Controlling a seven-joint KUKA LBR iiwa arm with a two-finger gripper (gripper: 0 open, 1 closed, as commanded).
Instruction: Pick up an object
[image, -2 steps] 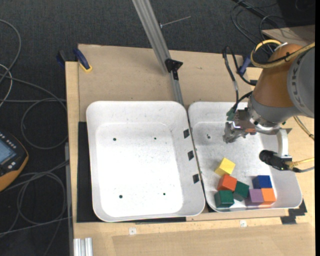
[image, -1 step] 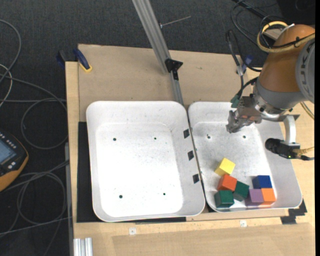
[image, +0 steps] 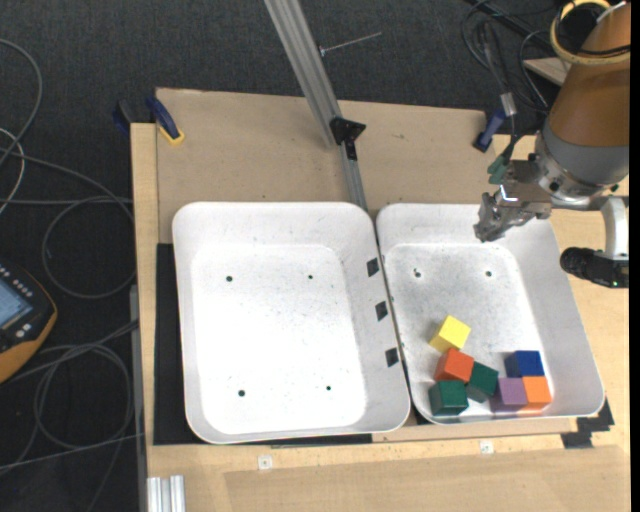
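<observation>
Blocks (image: 485, 378) clustered, right bin (image: 560, 300), wooden bench (image: 250, 140)

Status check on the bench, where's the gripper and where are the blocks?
Gripper over the right bin's far rim, nothing seen in it. Blocks clustered at that bin's near end, untouched. Nothing between gripper and blocks.

Two bins sit side by side. The blocks (image: 487, 380) cluster in the right bin's (image: 560, 300) near corner; the gripper (image: 492, 226) hangs over its far edge.
</observation>
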